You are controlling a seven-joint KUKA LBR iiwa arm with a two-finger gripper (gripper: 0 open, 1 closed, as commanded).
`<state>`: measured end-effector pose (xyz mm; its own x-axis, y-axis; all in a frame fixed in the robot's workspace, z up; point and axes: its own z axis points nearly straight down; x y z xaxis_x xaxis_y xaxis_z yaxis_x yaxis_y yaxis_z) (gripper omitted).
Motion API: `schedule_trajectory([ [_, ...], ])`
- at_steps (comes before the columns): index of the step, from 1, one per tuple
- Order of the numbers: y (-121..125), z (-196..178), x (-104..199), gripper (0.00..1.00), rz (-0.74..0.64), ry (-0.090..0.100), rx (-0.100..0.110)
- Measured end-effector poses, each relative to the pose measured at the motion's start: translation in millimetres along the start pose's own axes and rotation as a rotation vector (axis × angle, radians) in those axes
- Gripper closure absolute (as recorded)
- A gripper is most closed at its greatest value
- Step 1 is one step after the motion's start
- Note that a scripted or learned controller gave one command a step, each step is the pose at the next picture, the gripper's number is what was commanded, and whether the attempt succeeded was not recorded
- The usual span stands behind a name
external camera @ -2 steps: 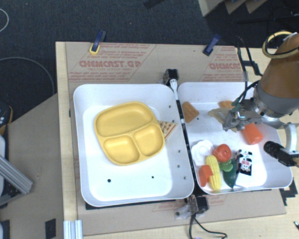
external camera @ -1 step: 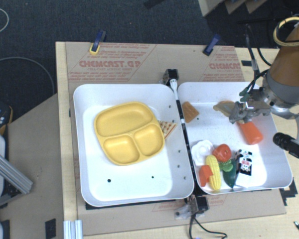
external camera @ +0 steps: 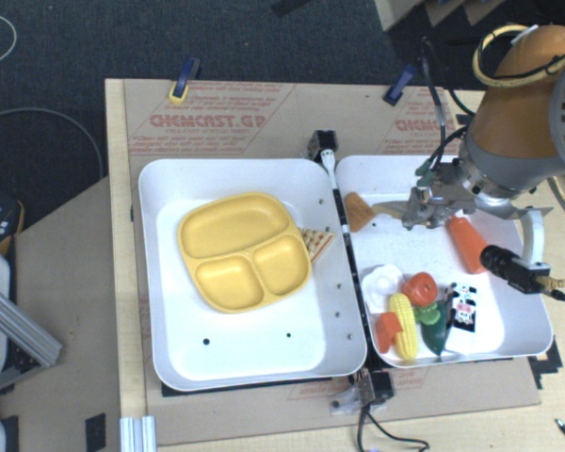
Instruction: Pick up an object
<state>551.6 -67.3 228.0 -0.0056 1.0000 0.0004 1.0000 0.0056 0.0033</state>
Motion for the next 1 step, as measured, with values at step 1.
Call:
schedule_trajectory([
  [1,25.5,1.2,58.2,1.00,-0.002,0.001,-0.001],
])
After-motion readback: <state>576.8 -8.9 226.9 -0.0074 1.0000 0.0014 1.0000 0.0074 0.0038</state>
